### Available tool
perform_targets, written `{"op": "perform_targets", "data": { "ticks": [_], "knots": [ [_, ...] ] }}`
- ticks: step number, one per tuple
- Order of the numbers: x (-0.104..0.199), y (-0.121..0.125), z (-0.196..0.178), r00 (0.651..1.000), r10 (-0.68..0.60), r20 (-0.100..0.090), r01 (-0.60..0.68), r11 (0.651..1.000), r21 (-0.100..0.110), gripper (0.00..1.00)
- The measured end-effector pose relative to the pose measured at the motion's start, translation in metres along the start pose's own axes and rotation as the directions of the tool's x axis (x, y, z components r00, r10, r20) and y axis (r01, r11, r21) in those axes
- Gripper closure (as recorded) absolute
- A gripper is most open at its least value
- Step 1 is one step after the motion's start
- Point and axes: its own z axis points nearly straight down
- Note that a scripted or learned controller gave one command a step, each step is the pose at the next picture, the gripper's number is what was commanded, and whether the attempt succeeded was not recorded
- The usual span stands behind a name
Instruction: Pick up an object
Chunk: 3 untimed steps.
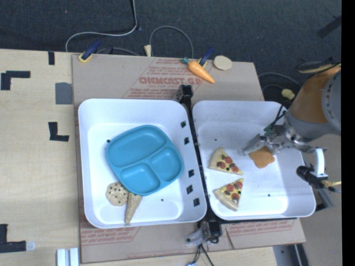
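Observation:
My gripper (260, 146) hangs low over the right bin (277, 204), at its right-middle. Just below and touching or nearly touching it lies a brown, toast-like piece (262, 159) on the bin floor. Two pizza slices lie to the left of it, one (224, 162) mid-bin and one (231, 193) nearer the front. I see nothing lifted off the floor. The grey arm with its orange band (310, 101) comes in from the right.
The left bin (91, 121) holds a blue divided plate (145, 159), a chip cookie (116, 193) and a waffle cone (132, 205). Behind the bins, a toy carrot (201, 71) and a beige disc (223, 63) lie on the cardboard. A black divider (191, 148) separates the bins.

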Motion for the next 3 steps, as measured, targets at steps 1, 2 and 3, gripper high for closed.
{"op": "perform_targets", "data": {
  "ticks": [1, 2, 3],
  "knots": [
    [-0.002, -0.018, 0.000, 1.000, -0.001, 0.000, 0.001, 1.000, -0.002, 0.00],
    [-0.003, -0.017, -0.010, 1.000, 0.000, 0.002, 0.000, 1.000, -0.002, 1.00],
    [0.063, 0.038, 0.001, 1.000, -0.006, -0.002, 0.006, 1.000, 0.003, 1.00]
  ]
}}
